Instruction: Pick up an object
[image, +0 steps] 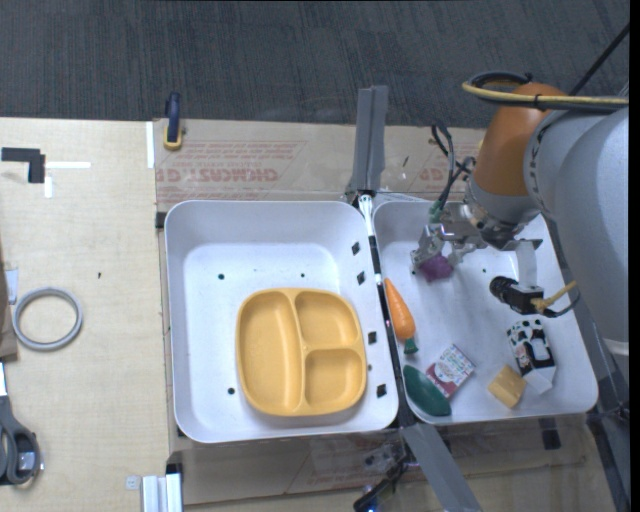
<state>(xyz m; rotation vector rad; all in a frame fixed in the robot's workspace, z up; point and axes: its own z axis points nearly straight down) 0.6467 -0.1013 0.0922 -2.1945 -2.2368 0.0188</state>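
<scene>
- Camera view is showing the grey arm with its orange wrist band (510, 150) reaching in from the right and lowering over the far left corner of the right-hand shallow white bin (470, 395); being so close to the bin's wall and the upright grey divider post (370, 140), it is risking a scrape or a blocked finger there.
- Sitting in the left-hand shallow white bin (200, 250) is a yellow three-compartment plastic plate (300, 350), well apart from the arm and unlikely to be disturbed.
- Lying along the right bin's left wall is an orange carrot-shaped toy (399, 311), near the target; a sideways nudge could be sending the target against it.
- Resting further toward the near edge are a dark green rounded toy (428, 397), a small red-and-white printed packet (451, 367) and a yellow wedge-shaped block (507, 386), all clear of the approach.
- Hovering at the small purple lumpy object (435, 267) is the pincer (437, 243); whether it is spread or closed I cannot tell, and nothing is visibly gripped.
- Being small and rounded, the purple object is likely to be slipping out or getting pushed aside if the pincer is closing off-centre.
</scene>
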